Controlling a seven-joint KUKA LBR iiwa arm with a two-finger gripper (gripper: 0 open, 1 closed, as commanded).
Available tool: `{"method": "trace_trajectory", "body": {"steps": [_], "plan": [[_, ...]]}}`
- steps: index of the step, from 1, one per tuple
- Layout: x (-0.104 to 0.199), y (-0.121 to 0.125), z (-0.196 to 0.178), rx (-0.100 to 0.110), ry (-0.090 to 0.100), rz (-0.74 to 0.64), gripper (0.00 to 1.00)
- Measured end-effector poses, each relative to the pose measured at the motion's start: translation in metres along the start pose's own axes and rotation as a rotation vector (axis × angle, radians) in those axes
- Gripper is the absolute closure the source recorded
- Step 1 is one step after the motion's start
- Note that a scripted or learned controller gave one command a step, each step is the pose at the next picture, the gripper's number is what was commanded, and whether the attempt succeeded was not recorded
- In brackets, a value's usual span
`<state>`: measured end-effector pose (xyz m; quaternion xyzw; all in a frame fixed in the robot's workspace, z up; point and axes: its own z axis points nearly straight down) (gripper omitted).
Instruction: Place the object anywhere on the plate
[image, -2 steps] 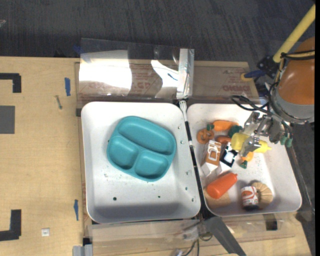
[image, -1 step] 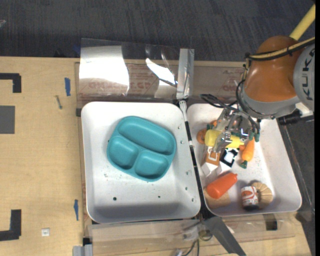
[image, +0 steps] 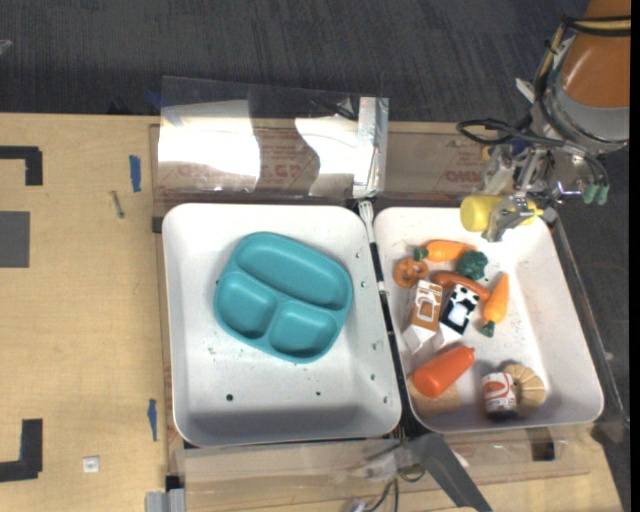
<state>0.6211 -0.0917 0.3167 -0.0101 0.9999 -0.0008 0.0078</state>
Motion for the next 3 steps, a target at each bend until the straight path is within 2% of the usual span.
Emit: {"method": "trace_trajectory", "body": {"steps": [1,2,3], "plan": [[0.049,0.014,0.063,-0.005,0.012,-0.291,1.00],[0.104,-0.025,0.099,-0.005,0.012,-0.445,1.00],[0.031,0.014,0.115,-0.007,0.007,-0.564,1.00]]}}
